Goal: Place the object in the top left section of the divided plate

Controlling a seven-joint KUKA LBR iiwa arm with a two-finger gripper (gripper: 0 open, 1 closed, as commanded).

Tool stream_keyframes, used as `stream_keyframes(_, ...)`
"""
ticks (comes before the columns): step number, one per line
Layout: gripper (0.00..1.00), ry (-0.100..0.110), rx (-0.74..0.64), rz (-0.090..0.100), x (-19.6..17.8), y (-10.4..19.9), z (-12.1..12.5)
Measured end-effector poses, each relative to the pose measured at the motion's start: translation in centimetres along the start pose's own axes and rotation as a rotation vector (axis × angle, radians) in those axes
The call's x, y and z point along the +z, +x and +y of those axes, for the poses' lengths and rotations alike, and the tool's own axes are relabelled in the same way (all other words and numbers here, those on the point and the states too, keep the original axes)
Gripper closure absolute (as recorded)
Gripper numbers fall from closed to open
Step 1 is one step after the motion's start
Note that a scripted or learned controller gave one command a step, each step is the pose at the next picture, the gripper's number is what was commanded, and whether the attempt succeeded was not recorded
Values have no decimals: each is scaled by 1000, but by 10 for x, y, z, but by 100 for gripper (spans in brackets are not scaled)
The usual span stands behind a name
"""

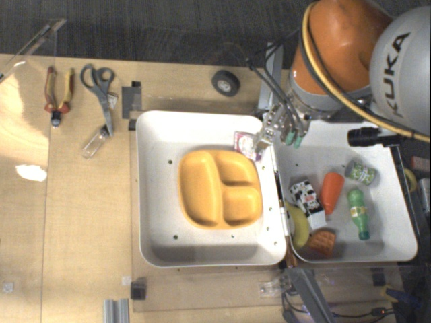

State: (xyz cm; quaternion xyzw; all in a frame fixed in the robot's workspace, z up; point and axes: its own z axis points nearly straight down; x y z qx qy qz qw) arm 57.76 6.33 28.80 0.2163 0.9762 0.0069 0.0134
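A yellow divided plate (219,188) lies in the middle of the left white bin (158,180). It has one long section on its left and two smaller ones on its right. My gripper (261,140) hangs over the plate's far right corner, close to the wall between the bins. A small white and pink packet (245,142) sits at its fingertips, just above the plate's rim, and the fingers look closed on it. The arm's orange band and grey wrist rise behind it at the upper right.
The right bin (397,247) holds a green can (361,173), an orange carrot (330,190), a green bottle (359,214), a black-and-white carton (308,197), a banana (300,225) and a brown piece (322,242). Scissors (101,93), pliers (57,91) and a tape roll (226,82) lie on the bench.
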Motion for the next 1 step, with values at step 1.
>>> stream_keyframes(1, 100, 13, -59, 15, 16, 6, -7)
